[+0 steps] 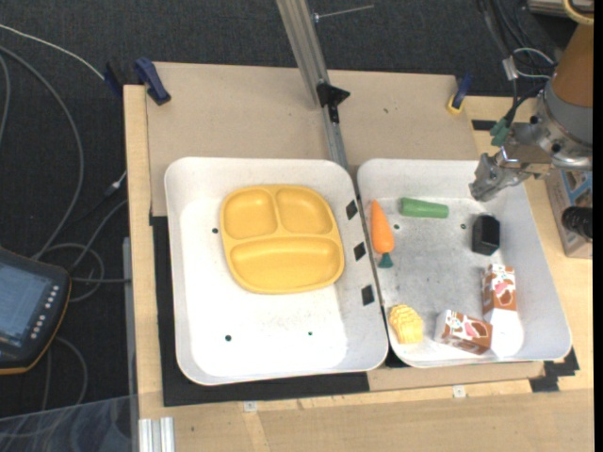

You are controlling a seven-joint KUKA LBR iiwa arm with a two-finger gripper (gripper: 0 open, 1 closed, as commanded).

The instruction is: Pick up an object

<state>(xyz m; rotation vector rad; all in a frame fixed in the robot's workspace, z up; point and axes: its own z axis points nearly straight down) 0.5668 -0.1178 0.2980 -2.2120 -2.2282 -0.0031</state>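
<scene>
The right bin holds several small objects: an orange carrot near its left wall, a green pod at the back, a black block, a yellow corn piece, and two brown-and-white cartons at the front right. My gripper hangs over the bin's back right corner, just above and behind the black block, with nothing seen between its fingers.
The left bin holds a yellow divided plate. A metal post rises behind the bins. Blue and yellow clamps sit at the bench's back corners, and cables lie on the dark floor at left.
</scene>
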